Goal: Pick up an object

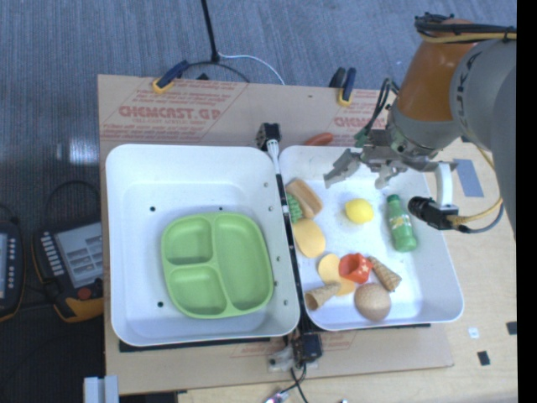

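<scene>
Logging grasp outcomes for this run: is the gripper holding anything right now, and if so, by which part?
Nothing is held. The gripper hangs open above the right bin, with the lemon and green bottle lying below it.

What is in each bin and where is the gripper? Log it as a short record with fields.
left bin: one light green plastic divided plate with three compartments
right bin: yellow round lemon, green plastic bottle, tan hot dog bun, red pepper, two ice cream cones, brown round potato-like piece
gripper: above the right bin's far end, fingers spread, holding nothing
nearest to gripper: yellow round lemon
</scene>
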`<state>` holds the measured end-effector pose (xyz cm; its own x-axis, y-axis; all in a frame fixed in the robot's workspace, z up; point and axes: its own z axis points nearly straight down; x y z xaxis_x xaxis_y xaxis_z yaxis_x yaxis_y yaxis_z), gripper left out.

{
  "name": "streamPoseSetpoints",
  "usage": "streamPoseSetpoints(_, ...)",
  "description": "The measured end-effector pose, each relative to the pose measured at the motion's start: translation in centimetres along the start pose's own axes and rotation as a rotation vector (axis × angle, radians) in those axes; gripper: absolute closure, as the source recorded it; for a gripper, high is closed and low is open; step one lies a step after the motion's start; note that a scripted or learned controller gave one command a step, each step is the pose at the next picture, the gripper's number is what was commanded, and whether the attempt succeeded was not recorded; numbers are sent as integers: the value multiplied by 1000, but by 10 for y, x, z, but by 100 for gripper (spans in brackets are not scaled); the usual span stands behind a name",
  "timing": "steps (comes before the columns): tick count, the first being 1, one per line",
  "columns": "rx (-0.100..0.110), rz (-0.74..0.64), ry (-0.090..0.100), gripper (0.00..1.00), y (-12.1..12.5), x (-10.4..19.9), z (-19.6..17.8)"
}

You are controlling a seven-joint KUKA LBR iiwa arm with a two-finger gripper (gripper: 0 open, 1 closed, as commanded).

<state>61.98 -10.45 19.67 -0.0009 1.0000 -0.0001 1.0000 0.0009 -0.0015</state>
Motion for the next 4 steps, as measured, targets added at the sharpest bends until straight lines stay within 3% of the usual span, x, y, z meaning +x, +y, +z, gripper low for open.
streamPoseSetpoints(1, -3, -12, 4, 0, 3, -78, 98)
streamPoseSetpoints(2, -13, -215, 16, 0, -13, -91, 102)
streamPoseSetpoints(3, -19, -582, 16, 0, -24, -106, 102)
streamPoseSetpoints(4, -32, -579, -9, 100, -22, -112, 92)
